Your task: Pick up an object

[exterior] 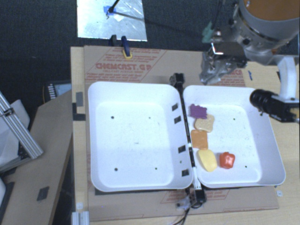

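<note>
The right bin [253, 139] holds several small objects along its left side: a purple piece [198, 110], a beige piece [205, 123], an orange block [199, 139], a yellow piece [207, 160] and a red piece [227, 160]. My gripper [213, 74] hangs high above the far edge of the right bin, behind the objects and well clear of them. Nothing shows between its fingers.
The left bin [136, 135] sits beside the right one, with a black hinge strip [183, 125] between them. A shiny metal plate [111, 12] lies at the back. A black camera mount [272, 104] sticks in over the right bin's far right rim.
</note>
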